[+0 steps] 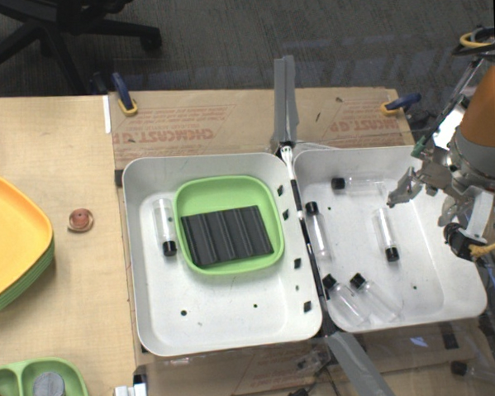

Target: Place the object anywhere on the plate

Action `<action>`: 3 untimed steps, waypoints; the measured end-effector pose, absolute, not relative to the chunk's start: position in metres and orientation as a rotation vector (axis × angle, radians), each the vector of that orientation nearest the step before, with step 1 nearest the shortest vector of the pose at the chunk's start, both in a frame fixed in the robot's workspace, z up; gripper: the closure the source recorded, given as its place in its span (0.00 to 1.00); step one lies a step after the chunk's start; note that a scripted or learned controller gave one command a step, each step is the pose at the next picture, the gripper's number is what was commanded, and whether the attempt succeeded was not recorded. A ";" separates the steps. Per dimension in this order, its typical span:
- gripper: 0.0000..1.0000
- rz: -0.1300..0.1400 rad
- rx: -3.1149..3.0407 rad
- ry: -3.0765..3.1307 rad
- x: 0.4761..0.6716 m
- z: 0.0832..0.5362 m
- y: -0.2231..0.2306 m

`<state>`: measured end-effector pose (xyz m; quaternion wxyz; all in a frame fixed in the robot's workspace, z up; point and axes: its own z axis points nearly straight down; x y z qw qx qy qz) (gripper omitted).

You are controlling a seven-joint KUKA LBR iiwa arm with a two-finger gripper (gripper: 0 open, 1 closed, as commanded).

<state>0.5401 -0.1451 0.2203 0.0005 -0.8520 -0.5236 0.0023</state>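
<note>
A green plate (pixel 266 197) sits in the left bin (pixel 221 323) and carries a dark ribbed slab (pixel 229 235). Just left of the plate lies a clear vial with a black cap (pixel 164 225), on the bin floor and off the plate. Several more clear vials lie in the right bin (pixel 426 295): one along its left wall (pixel 317 231), one in the middle (pixel 387 234), one at the back (pixel 354 182) and two at the front (pixel 360 299). My gripper (pixel 400 192) hangs over the right bin's back right part, above the middle vial, with nothing visibly in it.
A metal divider (pixel 286 108) runs between the bins. On the bench to the left are a stack of yellow plates (pixel 14 238), a small red knob (pixel 81 218) and a green compartment tray (pixel 34 393). Clamps (pixel 125 98) hold the cardboard at the back.
</note>
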 end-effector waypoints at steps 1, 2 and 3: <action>0.00 0.008 -2.738 -1.534 0.523 0.193 -0.209; 0.00 0.007 -2.781 -1.460 0.531 0.311 -0.212; 0.00 0.008 -2.843 -1.336 0.536 0.319 -0.213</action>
